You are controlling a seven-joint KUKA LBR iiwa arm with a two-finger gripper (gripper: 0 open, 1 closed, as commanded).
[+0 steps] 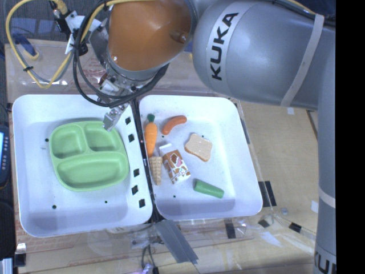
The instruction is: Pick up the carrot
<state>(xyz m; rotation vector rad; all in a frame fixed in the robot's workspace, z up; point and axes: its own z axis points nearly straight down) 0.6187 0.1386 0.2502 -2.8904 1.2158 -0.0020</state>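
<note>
The carrot (150, 137), orange with a green top, lies in the right bin (242, 153) against its left wall, pointing toward the front. My gripper (112, 119) hangs below the orange wrist band over the left bin (28, 170), at the upper right corner of the green plate (88, 154). It sits to the left of the carrot, across the divider between the bins, and nothing shows in its grasp. Most of the gripper is hidden by the wrist above it.
In the right bin lie a sausage (174, 123), a toast slice (198, 147), a small carton (175, 165), a waffle cone (155, 170) just below the carrot, and a green stick (208, 188). Black cables (85, 93) loop down beside the wrist.
</note>
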